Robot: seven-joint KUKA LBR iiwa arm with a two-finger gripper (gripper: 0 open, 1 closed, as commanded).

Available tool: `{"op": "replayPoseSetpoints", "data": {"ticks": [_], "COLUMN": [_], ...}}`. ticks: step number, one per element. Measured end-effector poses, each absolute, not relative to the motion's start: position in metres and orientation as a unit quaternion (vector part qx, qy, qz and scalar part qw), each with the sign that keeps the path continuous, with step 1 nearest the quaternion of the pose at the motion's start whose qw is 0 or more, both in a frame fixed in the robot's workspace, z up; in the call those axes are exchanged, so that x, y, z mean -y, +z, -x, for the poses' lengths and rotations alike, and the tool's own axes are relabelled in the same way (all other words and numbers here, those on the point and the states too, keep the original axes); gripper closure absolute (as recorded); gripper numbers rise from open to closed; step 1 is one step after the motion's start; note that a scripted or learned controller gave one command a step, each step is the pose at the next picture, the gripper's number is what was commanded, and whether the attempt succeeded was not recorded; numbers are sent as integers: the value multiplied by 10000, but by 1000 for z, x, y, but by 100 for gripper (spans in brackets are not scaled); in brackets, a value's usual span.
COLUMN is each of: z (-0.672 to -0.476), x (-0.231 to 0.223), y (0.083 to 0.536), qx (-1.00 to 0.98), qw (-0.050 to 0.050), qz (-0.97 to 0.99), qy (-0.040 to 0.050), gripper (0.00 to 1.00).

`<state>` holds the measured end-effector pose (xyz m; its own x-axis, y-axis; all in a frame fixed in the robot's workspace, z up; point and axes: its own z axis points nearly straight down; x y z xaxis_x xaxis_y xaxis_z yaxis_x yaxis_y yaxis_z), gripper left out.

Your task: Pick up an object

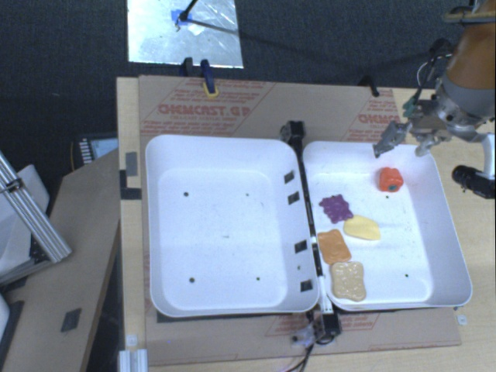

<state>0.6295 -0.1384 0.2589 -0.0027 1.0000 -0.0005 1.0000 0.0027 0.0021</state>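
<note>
The gripper (403,139) is hovering just up-right of the orange piece (390,179) in the right bin (446,231), jaws spread, holding nothing. I'd be centering over orange before dropping, staying off the rim.

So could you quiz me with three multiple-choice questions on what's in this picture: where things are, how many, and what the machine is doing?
1. Which bin holds the toys? A left B right C both
2. How many toys lie in it? A three B five C seven
3. The fingers are: A open above the bin B clamped on a toy C pressed to the floor

Answers: B, all sit in the right bin. B, orange, purple, yellow, tan, cream. A, the fingers are spread with nothing between them.
</note>
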Motion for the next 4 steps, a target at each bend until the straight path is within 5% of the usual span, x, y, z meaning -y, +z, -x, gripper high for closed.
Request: {"op": "replayPoseSetpoints", "data": {"ticks": [1, 2, 3, 4], "z": [-635, -555, -559, -556], "x": [147, 94, 98, 45], "y": [76, 84, 96, 190], "qx": [-7073, -7078, -7074, -7106], "qw": [-25, -35, 15, 29], "qz": [-7069, -7064, -7068, -7036], "qy": [-17, -9, 11, 40], "gripper": [0, 0, 100, 100]}}
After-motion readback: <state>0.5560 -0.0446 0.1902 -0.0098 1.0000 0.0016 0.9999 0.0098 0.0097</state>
